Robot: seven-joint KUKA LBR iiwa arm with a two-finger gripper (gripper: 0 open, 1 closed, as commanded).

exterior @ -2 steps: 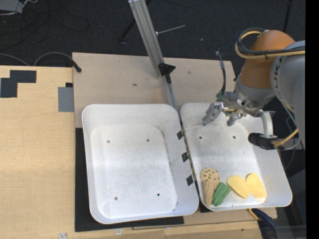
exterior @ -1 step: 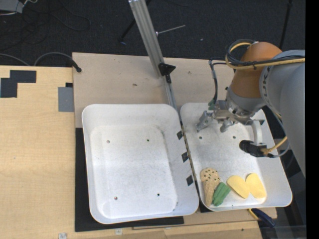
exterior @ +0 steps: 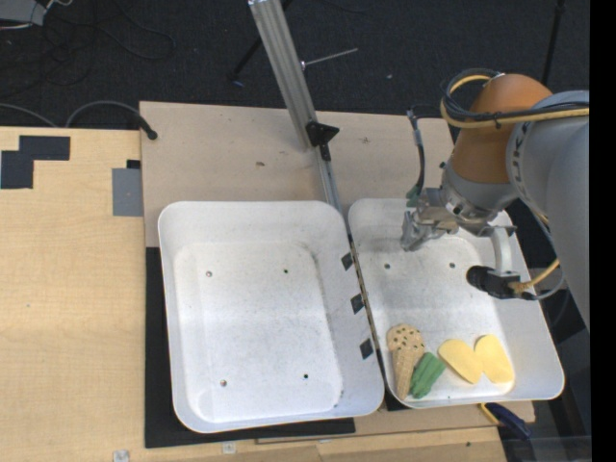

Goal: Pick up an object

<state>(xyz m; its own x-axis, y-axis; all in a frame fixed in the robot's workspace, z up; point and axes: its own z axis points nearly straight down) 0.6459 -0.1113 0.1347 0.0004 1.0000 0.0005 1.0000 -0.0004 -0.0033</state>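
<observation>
The worktop (exterior: 67, 287), pale wood, filled the left and lower part of the frame, with a tan board (exterior: 231, 152) laid across its upper middle. On it sat two shallow white bins side by side. The left bin (exterior: 192, 229) occupied the centre of the frame. The right bin (exterior: 539, 373) lay at lower right, its left wall touching the left bin's right wall along a seam marked by black clips (exterior: 357, 302).

The arm (exterior: 549, 162), grey with an orange band, entered from the upper right edge and bent down over the upper part of the right bin. An aluminium bar (exterior: 285, 65) ran aslant from the top centre down to the seam between the bins.

The gripper (exterior: 421, 231) hung over the upper left part of the right bin, well apart from the objects below; whether it was wide or narrow could not be told, and nothing showed between its tips.

The objects lay grouped along the lower edge of the right bin: two yellow pieces (exterior: 479, 359), touching each other, at lower right; a speckled tan cone (exterior: 405, 349) to their left; and a green piece (exterior: 426, 374) between them, touching the cone.
</observation>
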